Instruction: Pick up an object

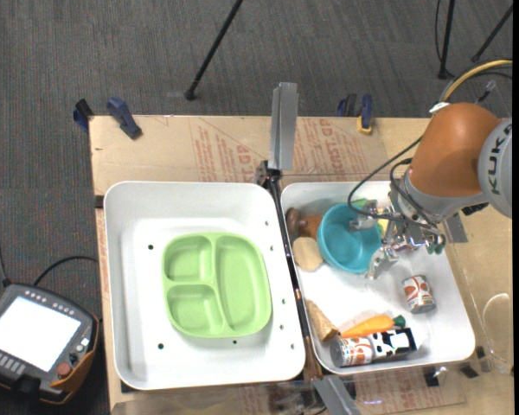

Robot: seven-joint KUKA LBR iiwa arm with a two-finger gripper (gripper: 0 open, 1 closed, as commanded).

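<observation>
My gripper (386, 258) hangs low over the right bin (454, 314), at the right rim of a teal bowl (346, 239). The arm's orange band (454, 150) sits above it. A small red and white can (419, 293) lies just to the lower right of the gripper. Left of the bowl are a brown piece (299, 222) and a round beige piece (307, 254). At the bin's front lie an orange carrot (369, 324), a larger can (355, 351), a black and white box (391, 341) and a tan cone (321, 320).
The left bin (125, 232) holds a green divided plate (216, 284). A grey post (283, 132) rises behind the seam between the bins. Clamps sit on the bench's back edge. A teach pendant (35, 340) lies on the floor at lower left.
</observation>
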